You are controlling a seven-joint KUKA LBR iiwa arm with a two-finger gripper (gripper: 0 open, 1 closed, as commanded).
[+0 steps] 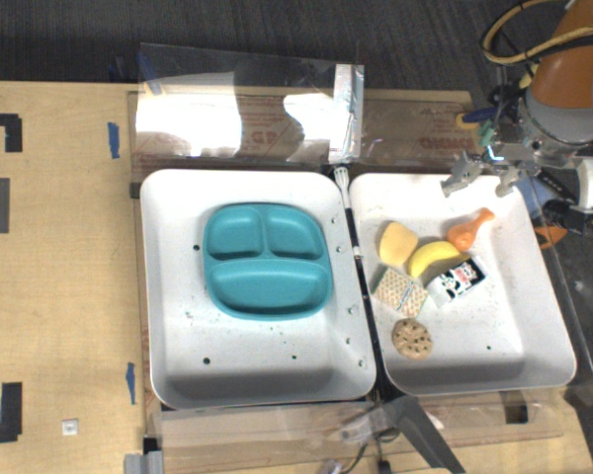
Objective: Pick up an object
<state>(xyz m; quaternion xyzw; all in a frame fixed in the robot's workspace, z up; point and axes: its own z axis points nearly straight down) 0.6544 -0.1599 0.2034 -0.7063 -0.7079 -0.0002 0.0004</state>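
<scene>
a wooden bench point(59, 294) carries two white bins. nearest in the right bin point(494, 349) lies a cookie point(412, 338), brittle; beyond it a banana point(433, 258), light and firm, best taken mid-body. farthest, my gripper point(482, 174) hovers open, empty.

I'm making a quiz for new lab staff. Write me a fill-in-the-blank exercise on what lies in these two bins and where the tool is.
1. The teal divided plate lies in the ____ bin of the camera view.
2. The cookie is the item in the right bin lying nearest that bin's ____ edge.
3. The banana is coloured ____.
4. The tool sits over the right bin's ____ rim.

Missing words: left; near; yellow; far
</scene>
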